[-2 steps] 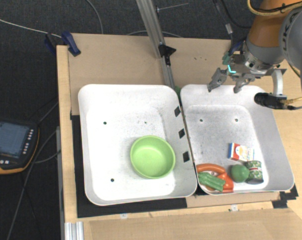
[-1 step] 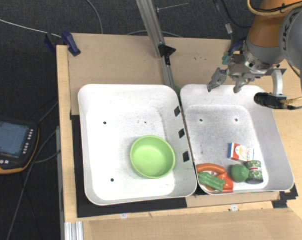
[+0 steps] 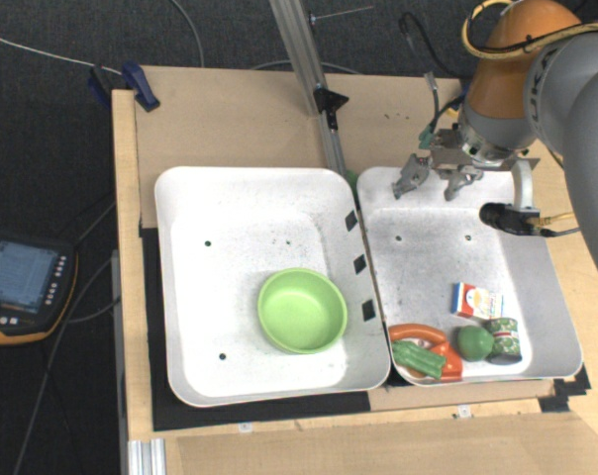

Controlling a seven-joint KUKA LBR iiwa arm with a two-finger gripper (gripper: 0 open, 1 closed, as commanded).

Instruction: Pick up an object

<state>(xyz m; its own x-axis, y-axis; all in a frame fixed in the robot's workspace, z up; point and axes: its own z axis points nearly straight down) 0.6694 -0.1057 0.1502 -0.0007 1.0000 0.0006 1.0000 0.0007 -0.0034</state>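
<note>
My gripper (image 3: 432,180) hangs over the far edge of the right bin (image 3: 428,255), fingers (image 3: 408,180) spread open with nothing between them. The loose objects lie well toward the near end of that bin. Among them are a small red, white and blue box (image 3: 475,302), a green ball (image 3: 471,341) and a small can (image 3: 505,339). An orange and green toy (image 3: 422,354) rests in the near left corner. A light green bowl (image 3: 301,311) sits upright in the left bin (image 3: 195,265).
A slanted metal pole (image 3: 304,57) rises behind the gap between the bins. Black clips (image 3: 359,262) line the left bin's right wall. A blue clamp (image 3: 141,85) grips the bench's far left corner. A control pendant (image 3: 22,285) lies off the bench at left.
</note>
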